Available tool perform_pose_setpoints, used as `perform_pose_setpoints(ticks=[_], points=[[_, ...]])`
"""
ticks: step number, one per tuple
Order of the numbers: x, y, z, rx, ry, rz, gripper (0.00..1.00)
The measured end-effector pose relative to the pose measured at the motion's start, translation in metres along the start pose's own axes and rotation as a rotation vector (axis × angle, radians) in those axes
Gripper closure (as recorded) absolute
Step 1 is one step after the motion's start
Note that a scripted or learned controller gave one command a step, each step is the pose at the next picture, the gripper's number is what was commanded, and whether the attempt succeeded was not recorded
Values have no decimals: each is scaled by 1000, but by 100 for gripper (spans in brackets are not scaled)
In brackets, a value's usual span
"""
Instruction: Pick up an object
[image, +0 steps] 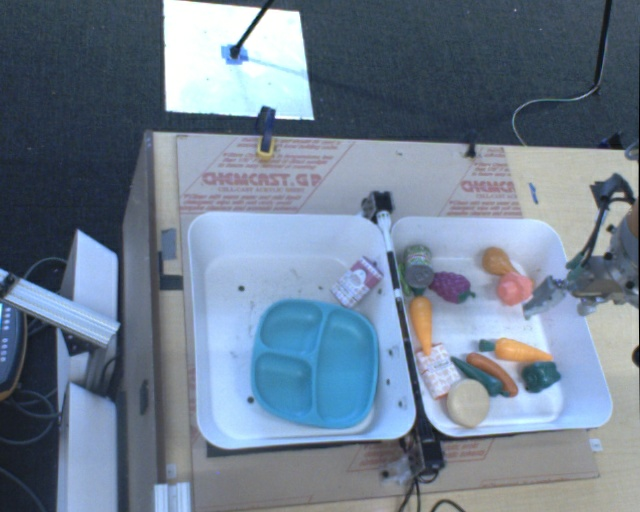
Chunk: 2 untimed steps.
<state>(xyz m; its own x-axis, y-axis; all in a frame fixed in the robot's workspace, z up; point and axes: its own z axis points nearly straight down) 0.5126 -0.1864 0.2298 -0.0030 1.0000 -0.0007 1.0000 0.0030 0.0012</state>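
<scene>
Left, a blue tray fills one bin; toy food crowds the other.

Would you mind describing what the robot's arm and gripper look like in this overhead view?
At the right edge, the gripper is a small grey metal piece with darker, angular parts. Behind it, the arm appears as a grey block. Thin dark cables or rods loop above it. A sliver of orange shows at the very edge.
</scene>
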Motion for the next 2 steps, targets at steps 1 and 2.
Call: perform_pose_setpoints(ticks=[1,2], points=[[51,2,145,-1,0,0,0],[11,48,121,-2,-1,0,0]])
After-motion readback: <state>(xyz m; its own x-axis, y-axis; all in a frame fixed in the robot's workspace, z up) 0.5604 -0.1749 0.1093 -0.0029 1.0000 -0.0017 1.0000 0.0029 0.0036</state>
